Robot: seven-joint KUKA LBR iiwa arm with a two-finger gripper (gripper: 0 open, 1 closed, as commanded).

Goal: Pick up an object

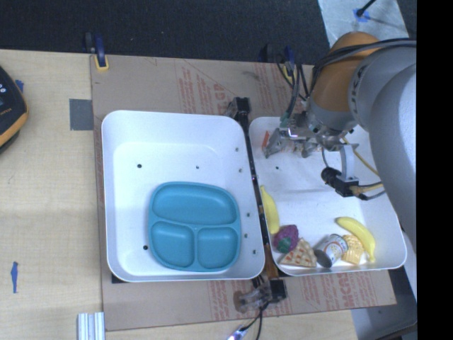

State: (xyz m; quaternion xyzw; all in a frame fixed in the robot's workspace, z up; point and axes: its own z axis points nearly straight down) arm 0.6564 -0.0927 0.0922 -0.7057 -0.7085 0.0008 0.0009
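My gripper (289, 146) hangs over the back left part of the right bin (311, 183), below the orange wrist band. Its fingers stand apart with nothing between them. The objects lie toward the bin's front. A yellow banana (270, 208) rests along the left wall. A purple grape bunch (287, 238) and a pizza slice (299, 255) sit at the front left. A silver can (330, 250) lies on its side beside a yellow corn-like piece (352, 249), and a second banana (357, 231) is at the front right. All of them are well in front of the gripper.
The left bin (177, 129) holds a blue divided plate (194, 225). The grey arm covers the right bin's back right corner. A dark cable clip (341, 183) hangs from the arm over the bin's middle. Bare white floor lies under and just in front of the gripper.
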